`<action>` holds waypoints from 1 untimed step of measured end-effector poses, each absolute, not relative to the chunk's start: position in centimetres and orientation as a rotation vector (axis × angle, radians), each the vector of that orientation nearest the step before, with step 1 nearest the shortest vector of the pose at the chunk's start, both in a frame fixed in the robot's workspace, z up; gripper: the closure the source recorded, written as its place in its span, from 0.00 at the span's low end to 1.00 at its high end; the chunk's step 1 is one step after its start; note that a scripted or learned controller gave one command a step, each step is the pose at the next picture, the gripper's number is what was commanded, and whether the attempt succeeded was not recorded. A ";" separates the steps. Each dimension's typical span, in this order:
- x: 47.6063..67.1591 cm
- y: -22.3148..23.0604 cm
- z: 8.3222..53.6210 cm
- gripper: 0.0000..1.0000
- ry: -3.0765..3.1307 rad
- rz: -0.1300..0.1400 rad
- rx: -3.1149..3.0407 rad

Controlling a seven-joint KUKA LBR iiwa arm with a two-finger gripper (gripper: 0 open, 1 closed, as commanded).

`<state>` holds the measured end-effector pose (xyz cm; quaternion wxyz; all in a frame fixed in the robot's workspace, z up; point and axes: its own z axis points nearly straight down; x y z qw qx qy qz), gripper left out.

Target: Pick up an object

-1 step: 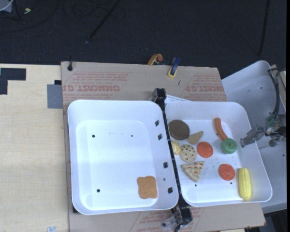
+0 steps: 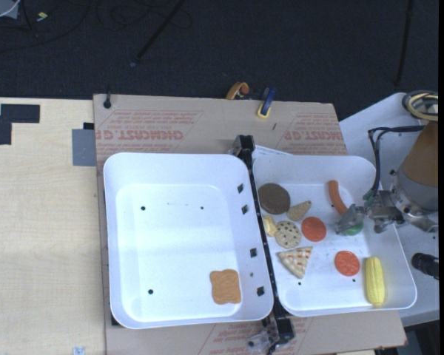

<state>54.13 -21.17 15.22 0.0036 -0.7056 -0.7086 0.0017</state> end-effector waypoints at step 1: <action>56.5 -20.2 8.6 0.00 -2.221 0.001 -2.220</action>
